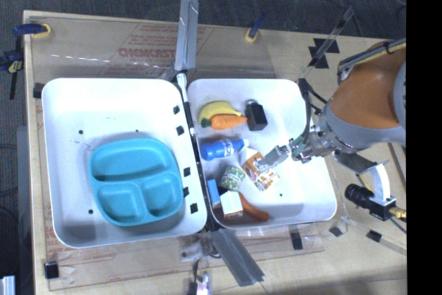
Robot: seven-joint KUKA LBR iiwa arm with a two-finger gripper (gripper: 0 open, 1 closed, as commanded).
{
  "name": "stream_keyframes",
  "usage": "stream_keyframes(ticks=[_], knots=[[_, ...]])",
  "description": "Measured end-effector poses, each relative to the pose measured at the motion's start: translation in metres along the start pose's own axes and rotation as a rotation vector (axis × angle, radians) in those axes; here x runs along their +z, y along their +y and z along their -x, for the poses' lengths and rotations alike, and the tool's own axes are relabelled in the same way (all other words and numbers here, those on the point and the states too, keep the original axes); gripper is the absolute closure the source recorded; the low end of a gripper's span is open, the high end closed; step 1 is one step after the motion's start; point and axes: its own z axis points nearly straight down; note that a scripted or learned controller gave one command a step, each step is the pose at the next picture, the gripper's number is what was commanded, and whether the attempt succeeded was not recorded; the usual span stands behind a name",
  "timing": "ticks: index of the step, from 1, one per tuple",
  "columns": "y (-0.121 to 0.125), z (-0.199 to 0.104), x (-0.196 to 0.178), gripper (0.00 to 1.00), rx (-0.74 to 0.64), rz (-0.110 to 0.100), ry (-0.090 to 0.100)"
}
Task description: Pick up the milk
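Plywood worktop [83, 31] on dark carpet (clamps at corners). Milk [260, 170] lies in right bin [304, 204], touching gripper [276, 155]; grip state: cannot tell.

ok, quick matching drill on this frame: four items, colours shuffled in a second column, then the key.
Items:
1. tray
2. banana
3. carrot
4. bottle

Colours:
A. orange
B. dark blue with a white cap
C. light blue
D. yellow

Pairs: 1-C, 2-D, 3-A, 4-B
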Motion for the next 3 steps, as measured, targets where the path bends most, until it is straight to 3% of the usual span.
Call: stream_keyframes(ticks=[1,2,3], knots=[[0.001,0.0,-0.01,1.0,-0.005,-0.001,-0.001],[0.001,0.0,-0.01,0.0,-0.006,0.0,-0.002],[-0.005,0.026,0.001,0.0,0.048,0.001,-0.001]])
